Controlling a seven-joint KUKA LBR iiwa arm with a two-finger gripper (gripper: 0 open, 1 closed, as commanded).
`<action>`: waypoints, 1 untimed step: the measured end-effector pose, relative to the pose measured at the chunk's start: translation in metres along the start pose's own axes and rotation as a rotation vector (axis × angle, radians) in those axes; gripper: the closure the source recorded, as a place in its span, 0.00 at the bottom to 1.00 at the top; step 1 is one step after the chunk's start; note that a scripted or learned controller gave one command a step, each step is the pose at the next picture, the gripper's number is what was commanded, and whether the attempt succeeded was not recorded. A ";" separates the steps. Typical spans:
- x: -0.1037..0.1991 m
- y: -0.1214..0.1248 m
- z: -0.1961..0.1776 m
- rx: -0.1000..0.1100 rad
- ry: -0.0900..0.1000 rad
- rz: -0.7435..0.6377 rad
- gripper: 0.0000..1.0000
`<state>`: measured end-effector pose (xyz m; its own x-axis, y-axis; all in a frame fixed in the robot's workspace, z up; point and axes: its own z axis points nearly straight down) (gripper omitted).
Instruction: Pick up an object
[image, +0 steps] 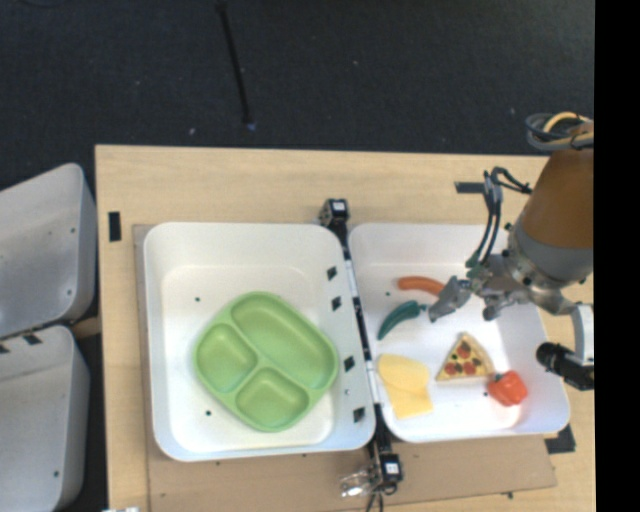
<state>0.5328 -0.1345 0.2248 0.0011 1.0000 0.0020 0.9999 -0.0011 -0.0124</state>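
the arm is reaching in from the right of the frame, its pincer (468, 298) hanging over the right bin (400, 425); i cannot tell how it is set. just left of it an orange carrot (420, 285) and a green pepper (400, 317) are lying. toward the lower right are sitting a pizza slice (465, 359), a yellow cheese piece (405, 385) and a red tomato (508, 388). the left bin (170, 275) is carrying a green divided plate (265, 360).
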 end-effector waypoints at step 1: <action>0.000 0.003 -0.007 -0.013 -0.002 -0.003 0.00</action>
<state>0.5355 -0.1343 0.2313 -0.0019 1.0000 -0.0003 1.0000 0.0019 0.0006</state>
